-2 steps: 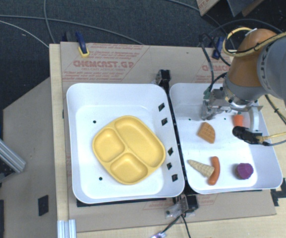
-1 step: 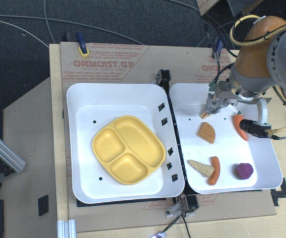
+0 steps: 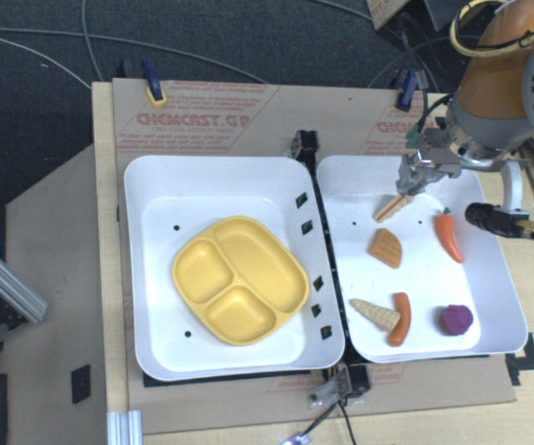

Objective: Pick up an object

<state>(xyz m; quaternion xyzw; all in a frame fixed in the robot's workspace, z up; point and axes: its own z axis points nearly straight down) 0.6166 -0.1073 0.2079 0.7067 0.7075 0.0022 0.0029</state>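
Grey arm: reaching in at upper right.
Fingers (image 3: 413, 185): hanging over a tan stick (image 3: 392, 208) in the right bin (image 3: 499, 327); grip impossible to tell.

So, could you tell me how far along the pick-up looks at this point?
Done: the gripper has reached the right bin, at the upper end of the tan stick. In hand: nothing visibly lifted; the stick appears to lie on the bin floor. Left: securing and raising an object. The carrot, wedge, cone, sausage and purple piece lie untouched.
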